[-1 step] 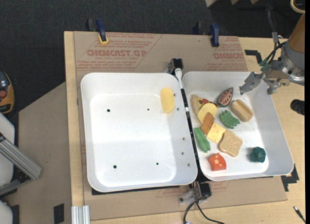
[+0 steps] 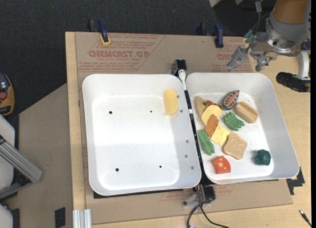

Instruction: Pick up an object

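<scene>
I see the two-finger metal gripper point(image 2: 249, 58) in the upper right of the frame, above the far rim of the right shallow white bin point(image 2: 279, 104), fingers spread and grasping nothing. That bin, at centre right, holds a cluster of toy foods. A pale yellow oblong toy piece point(image 2: 171, 102) lies alone in the left shallow white bin point(image 2: 98, 138), near its upper right corner.
</scene>
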Robot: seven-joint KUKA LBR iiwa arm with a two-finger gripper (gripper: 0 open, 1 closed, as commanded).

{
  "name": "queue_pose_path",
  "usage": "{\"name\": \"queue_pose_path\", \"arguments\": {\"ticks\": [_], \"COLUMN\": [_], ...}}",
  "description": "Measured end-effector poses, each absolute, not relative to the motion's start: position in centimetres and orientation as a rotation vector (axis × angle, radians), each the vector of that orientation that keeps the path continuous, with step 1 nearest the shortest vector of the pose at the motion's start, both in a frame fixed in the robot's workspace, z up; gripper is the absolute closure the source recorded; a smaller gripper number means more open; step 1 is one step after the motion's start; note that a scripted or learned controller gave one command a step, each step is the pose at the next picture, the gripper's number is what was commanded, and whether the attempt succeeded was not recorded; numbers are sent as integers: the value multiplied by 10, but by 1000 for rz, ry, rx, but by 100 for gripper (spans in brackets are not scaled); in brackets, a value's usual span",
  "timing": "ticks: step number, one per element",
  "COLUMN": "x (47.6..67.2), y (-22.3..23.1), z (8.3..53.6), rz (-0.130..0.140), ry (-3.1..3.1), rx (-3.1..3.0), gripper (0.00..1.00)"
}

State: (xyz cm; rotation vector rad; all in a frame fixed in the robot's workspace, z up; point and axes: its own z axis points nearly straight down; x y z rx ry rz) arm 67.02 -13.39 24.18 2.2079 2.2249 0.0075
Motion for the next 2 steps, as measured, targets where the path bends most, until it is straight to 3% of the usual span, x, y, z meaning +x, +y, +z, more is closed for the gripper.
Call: {"name": "queue_pose_path", "arguments": {"ticks": [1, 2], "x": [669, 667], "y": [-85, -88], "z": [385, 386], "rz": [21, 3], "ry": [2218, 2219], "rx": [2203, 2214], "gripper": [0, 100]}}
